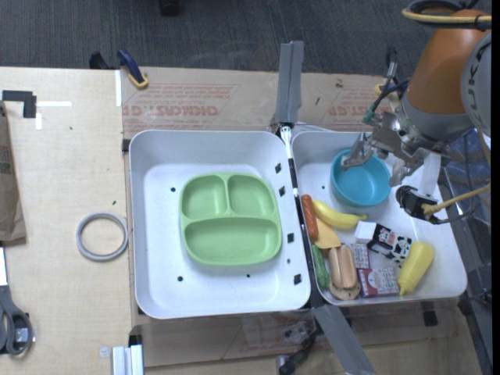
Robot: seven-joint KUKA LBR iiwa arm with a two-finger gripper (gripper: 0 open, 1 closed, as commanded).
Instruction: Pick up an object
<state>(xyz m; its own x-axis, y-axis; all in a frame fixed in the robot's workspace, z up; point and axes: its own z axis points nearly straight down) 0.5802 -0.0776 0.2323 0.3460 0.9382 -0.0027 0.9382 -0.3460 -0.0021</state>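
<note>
My gripper (367, 151) hangs over the right bin (447, 283), at the far rim of the blue bowl (361, 182). Whether it is spread or closed I cannot tell; the metal parts blur together against the bowl, and I see nothing clearly held.

I take the blue bowl as my landmark. It sits at the far end of the right bin. Just nearer the camera than the bowl lies a banana (337, 215), and a red sausage-shaped toy (310, 216) lies left of that, along the bin's left wall. Nearer still are a hot dog toy (342, 270), a small black-and-white box (389, 243), a dark red packet (380, 281) and a yellow corn-like piece (415, 266), all crowded toward the near rim.

Left of the bowl, across the divider, the left bin (148, 233) holds a green divided plate (230, 219) lying flat at its middle.

Both bins rest on a light wooden bench (62, 178) with a cardboard sheet (203, 100) under their far edge. Far to the left of the bowl on the bench lie a grey ring (101, 235), a brown paper bag (9, 180) and scissors (14, 330). A blue-and-yellow clamp (133, 69) grips the bench's far edge. Beyond the bench is dark grey carpet (234, 10).
</note>
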